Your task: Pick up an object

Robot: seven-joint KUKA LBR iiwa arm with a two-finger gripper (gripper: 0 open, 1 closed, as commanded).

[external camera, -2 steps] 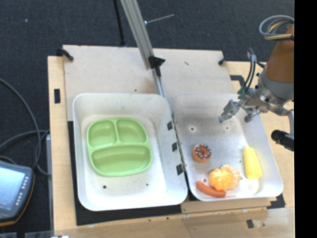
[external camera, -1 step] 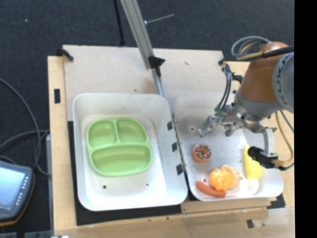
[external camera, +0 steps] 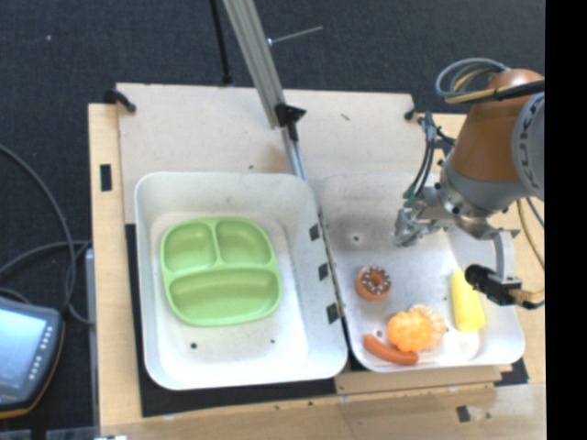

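The gripper (external camera: 410, 229) hovered over the right bin (external camera: 353, 204); its state could not be told. The donut (external camera: 373, 283) lay just below-left of it, seemingly nearest.

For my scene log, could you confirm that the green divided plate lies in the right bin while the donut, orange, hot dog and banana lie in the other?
Not quite: the camera view shows the green divided plate in the left bin. The donut, orange, hot dog and banana do lie in the other, the right bin.
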